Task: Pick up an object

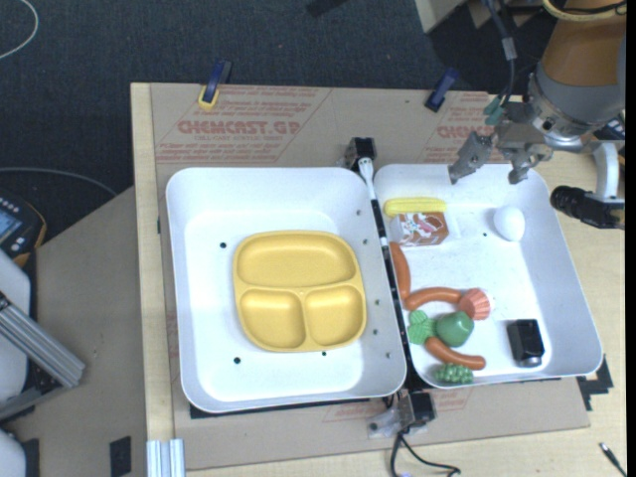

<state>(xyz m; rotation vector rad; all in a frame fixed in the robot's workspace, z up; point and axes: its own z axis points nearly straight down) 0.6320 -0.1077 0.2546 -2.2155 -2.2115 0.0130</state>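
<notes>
The claw (492, 162) hangs spread wide and holding nothing above the far rim of the right bin (574, 296), its two fingers set apart across the bin's width. Taking the claw as landmark, the nearest candidate is the white egg (509, 223), just toward the camera and a little right of it; being round, it has no long axis that matters. The yellow-topped packet (417, 222) lies toward the camera and left of the claw, its yellow edge running across the bin, pointing toward the left bin (194, 286)
</notes>
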